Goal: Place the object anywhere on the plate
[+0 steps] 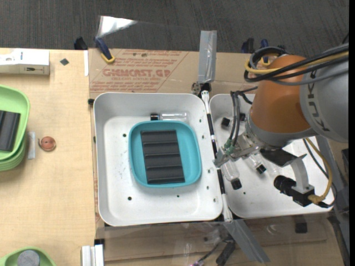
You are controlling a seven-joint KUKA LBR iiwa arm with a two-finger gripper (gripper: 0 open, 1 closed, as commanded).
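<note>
From my station I see the bench (55, 204), a pale wooden surface running across the view. Two shallow white bins rest on it side by side: the left bin (111, 204) near the middle, the right bin (260, 204) touching its right rim. A sheet of brown cardboard (138, 68) with red print lies flat under the bins' far edge. At the far left corner I see a small white box (23, 62). A green tray (14, 112) sits at the left edge, and just right of it lies a small round reddish piece (47, 143). A green round item (25, 257) pokes in at the near left corner.
</note>
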